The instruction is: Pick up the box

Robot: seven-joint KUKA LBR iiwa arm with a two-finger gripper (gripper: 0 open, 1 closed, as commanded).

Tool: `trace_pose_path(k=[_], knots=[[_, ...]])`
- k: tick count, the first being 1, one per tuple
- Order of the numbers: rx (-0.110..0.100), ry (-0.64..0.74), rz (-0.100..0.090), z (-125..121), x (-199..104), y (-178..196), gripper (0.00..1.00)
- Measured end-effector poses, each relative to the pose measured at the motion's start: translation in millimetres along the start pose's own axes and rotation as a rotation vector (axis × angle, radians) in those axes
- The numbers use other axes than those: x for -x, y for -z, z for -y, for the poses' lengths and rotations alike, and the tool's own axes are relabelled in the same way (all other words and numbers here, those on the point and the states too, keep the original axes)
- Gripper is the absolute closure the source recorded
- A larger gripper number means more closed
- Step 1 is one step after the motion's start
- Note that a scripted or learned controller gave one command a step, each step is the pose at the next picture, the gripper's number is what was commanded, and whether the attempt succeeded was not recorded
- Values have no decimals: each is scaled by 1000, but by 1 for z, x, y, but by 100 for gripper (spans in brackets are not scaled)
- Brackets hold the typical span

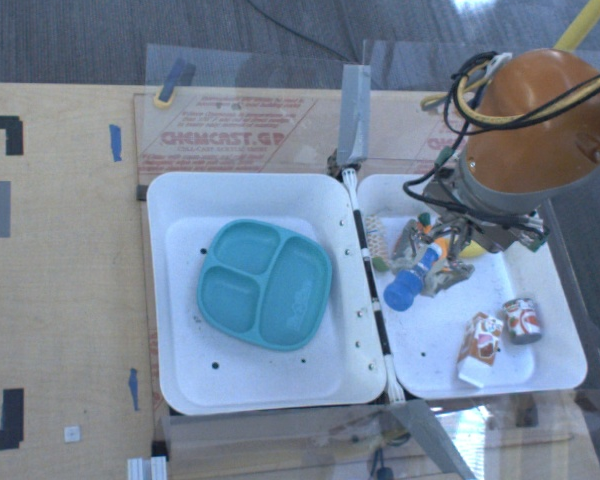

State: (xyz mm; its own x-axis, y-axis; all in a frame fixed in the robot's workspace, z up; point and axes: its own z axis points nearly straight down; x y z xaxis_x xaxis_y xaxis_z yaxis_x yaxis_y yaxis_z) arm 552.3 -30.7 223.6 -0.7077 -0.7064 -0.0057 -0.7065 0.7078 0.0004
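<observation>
The box [479, 347] is a small brown and white carton lying flat near the front of the right bin [555, 366]. My gripper [438, 240] hangs under the orange wrist band [540, 118], over a cluster of items at the back middle of that bin. It is well behind and to the left of the box, apart from it. The wrist hides part of the cluster.
Below the gripper lie a blue bottle [406, 286], a grey piece [447, 277] and a yellow item [473, 252]. A small can [522, 320] sits just right of the box. In the left bin [170, 268] rests a teal divided plate [265, 283].
</observation>
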Motion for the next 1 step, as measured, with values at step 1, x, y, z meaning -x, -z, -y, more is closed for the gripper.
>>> trace_pose_path(k=[1], knots=[[4, 13, -5, -22, -43, -40, 100]])
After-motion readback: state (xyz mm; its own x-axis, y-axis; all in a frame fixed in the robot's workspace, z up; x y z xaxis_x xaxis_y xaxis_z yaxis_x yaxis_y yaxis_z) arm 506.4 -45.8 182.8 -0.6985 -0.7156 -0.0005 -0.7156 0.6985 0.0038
